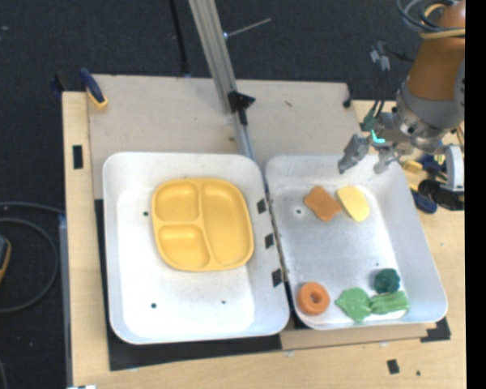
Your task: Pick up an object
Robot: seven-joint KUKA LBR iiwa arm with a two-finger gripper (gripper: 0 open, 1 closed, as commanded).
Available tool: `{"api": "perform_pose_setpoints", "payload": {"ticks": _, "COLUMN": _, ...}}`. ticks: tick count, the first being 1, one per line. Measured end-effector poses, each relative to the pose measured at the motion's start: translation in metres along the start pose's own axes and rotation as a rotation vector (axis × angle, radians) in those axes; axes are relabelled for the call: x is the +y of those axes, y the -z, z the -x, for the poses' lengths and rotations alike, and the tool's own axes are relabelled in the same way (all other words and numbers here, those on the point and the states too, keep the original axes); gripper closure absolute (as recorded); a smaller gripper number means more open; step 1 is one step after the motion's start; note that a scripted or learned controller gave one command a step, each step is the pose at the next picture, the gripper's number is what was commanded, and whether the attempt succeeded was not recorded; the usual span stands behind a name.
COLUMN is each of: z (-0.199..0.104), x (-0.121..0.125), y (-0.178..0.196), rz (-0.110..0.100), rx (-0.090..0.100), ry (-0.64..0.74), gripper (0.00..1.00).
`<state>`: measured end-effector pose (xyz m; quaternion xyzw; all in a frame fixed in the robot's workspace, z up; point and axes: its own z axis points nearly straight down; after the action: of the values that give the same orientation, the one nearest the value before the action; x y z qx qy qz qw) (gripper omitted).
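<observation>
Upper right of the frame: arm (pixel 433 63), grey with an orange band, reaching in over the far edge of the right bin (pixel 405 217).
Jaws: gripper (pixel 364 159) spread apart, nothing between the two fingers, just above the bin's upper rim.
Right bin, upper part: brown block (pixel 322 203) touching a yellow piece (pixel 355 203), both just below the jaws.
Right bin, lower edge: orange ring (pixel 313 298), green pieces (pixel 371 303), dark green ball (pixel 386 280).
Left bin (pixel 130 298): yellow divided plate (pixel 202 224) at centre.
Table (pixel 162 104): tan board under both bins.
</observation>
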<state>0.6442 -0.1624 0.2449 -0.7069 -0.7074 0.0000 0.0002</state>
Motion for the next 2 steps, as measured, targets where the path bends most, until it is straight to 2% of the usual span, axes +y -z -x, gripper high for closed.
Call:
{"api": "perform_pose_setpoints", "payload": {"ticks": 1, "z": 0.000, "x": 0.001, "y": 0.001, "rz": 0.003, "rx": 0.000, "ry": 0.000, "gripper": 0.00}}
{"api": "perform_pose_setpoints", "payload": {"ticks": 2, "z": -0.007, "x": 0.000, "y": -0.059, "rz": -0.003, "rx": -0.001, "ry": 0.003, "gripper": 0.00}}
